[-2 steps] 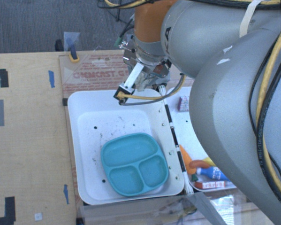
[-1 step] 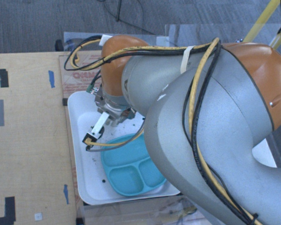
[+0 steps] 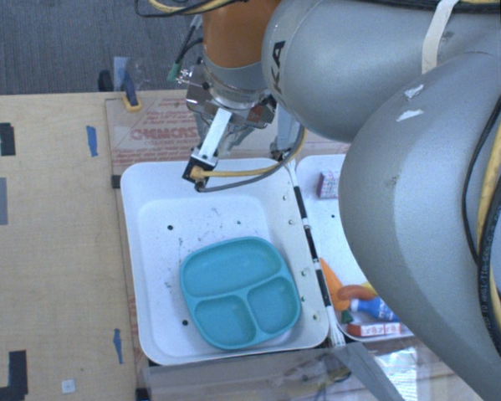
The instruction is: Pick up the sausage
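Hanging at left bin far rim: tool, state unclear | teal plate inside | arm overhangs right bin

You are looking at a robotics lab, not a home or a kitchen. A heavy grey industrial arm with an orange band reaches over a plain plywood bench top. Two shallow white bins stand side by side on it, the left bin and the right bin (the left one's floor is specked with dark scuffs). Strips of blue tape and black corner marks sit on the wood, like a marked-out test rig.
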`<act>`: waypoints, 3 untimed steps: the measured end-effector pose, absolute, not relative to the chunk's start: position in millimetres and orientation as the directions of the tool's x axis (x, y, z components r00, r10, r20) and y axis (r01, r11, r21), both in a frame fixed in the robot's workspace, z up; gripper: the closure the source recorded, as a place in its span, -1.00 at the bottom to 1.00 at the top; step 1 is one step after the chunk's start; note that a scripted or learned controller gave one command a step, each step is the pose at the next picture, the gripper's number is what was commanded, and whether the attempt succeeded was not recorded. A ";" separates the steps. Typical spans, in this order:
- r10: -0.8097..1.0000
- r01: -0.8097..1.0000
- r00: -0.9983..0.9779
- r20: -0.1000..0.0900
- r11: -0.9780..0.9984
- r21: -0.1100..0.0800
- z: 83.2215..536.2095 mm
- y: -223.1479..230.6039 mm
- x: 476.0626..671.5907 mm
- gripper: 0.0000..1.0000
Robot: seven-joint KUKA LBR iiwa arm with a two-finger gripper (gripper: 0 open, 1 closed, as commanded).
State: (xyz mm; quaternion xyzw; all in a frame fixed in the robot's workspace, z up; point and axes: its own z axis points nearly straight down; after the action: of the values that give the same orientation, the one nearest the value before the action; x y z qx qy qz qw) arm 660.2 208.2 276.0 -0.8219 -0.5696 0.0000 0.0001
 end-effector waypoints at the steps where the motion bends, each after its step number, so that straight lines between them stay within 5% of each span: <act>1: 0.907 0.907 0.420 -0.002 -0.420 -0.003 301.5 186.2 639.1 1.00; 2: 0.893 0.893 0.450 -0.002 -0.450 -0.003 247.5 86.7 649.4 1.00; 3: 0.907 0.907 0.422 -0.001 -0.422 -0.003 176.5 108.6 663.4 1.00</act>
State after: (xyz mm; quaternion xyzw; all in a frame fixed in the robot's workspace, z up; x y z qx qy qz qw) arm 663.4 108.6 176.5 -0.8432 -0.5377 0.0013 0.0011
